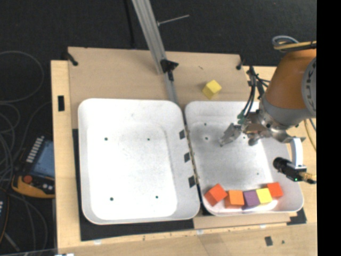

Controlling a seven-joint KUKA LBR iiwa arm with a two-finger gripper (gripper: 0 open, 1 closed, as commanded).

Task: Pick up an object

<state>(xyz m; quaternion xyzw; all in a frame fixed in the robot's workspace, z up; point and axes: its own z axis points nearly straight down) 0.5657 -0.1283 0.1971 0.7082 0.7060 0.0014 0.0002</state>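
Gripper [234, 134] hangs over the right bin [213, 116] with fingers slightly spread and nothing between them, while five coloured blocks [245, 196] line that bin's near wall, well apart from it.

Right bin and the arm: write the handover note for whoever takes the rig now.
Gripper: over the middle of the right bin, nothing seen between its fingers; open or shut is not clear from this view.
Blocks: five in a row along the right bin's near edge: red block, orange block, purple block, yellow block, red-orange block. One more yellow cube sits on the bench behind the bins.
Done: no pick yet.
Left: grasp and lift one block.
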